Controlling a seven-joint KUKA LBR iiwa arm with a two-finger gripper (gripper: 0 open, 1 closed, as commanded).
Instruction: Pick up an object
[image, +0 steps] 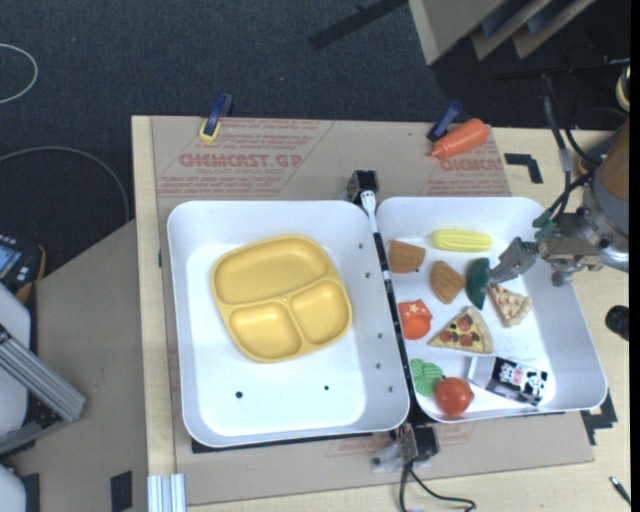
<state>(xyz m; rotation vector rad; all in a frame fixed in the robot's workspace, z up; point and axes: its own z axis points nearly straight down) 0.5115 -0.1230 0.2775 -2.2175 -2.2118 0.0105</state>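
Nearest you, along the lower edge of the view, runs the pale cardboard-covered counter (300, 470), with a black cable trailing off its front. From there, work down in size.

Your left shallow white plastic bin (190, 300) carries a yellow three-compartment plastic tray (281, 297), tilted slightly in the bin. The right shallow white plastic bin (585, 345) is the busy one. Your grey arm (612, 190) reaches in over its far right side, and the tool (514, 260) sits low above the bin's upper middle; you cannot tell from this angle whether it is open or closed, and nothing is plainly seen gripped.

Smaller still, in the right bin: a triangular toy pizza slice (463, 333) near the centre, a yellow toy corn cob (461, 240) lying left-right near the far wall, a black-and-white printed card (518, 378) near the front, a brown toy bread piece (405, 257), an orange-brown wedge (447, 281), a second small pizza slice (509, 305), a dark green toy piece (478, 280), a red toy strawberry (415, 319), a red toy tomato (453, 396) and a green leafy toy (427, 374).

What your next move likely turns on: the dark green toy piece lies just to the left of the tool tip and slightly nearer you, its long axis running roughly front-to-back. It looks to be the closest candidate, so a short shift left and down should reach it.
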